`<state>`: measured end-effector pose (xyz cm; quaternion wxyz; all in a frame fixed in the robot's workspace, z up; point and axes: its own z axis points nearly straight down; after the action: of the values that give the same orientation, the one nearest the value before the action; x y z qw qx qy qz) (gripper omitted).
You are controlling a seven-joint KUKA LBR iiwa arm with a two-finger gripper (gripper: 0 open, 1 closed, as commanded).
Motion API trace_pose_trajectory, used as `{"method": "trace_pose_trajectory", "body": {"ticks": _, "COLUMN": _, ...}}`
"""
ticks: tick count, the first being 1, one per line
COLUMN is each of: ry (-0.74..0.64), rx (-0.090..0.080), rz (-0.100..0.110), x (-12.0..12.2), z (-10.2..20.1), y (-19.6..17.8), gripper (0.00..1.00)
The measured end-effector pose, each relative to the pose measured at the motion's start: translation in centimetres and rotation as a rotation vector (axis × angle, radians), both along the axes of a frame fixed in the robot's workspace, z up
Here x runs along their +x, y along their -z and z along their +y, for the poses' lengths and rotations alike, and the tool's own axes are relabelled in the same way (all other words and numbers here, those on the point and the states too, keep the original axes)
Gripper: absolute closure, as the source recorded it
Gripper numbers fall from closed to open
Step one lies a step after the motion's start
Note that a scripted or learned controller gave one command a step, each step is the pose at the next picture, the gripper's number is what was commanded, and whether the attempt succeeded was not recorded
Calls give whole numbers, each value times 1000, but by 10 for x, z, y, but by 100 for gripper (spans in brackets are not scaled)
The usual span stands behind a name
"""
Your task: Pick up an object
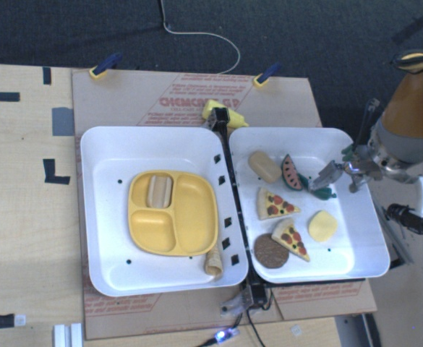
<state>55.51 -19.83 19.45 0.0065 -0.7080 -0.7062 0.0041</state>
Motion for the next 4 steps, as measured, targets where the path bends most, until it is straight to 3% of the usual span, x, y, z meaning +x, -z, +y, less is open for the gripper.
{"method": "trace_pose_trajectory", "body": {"ticks": 1, "ry": -4, "rx": -3, "rz": -13, "x": 3, "z": 0, "y": -8, "gripper": 0}}
{"method": "trace_pose_trajectory", "body": {"ticks": 3, "ry": -3, "rx": -2, "rz": -14, "x": 3, "z": 7, "y": 108, "gripper": 0}}
{"method": "trace_pose_trajectory", "body": {"ticks": 4, "ry": -6, "rx": 2, "rz": -20, "x": 6, "z": 9, "y": 93, "gripper": 100}}
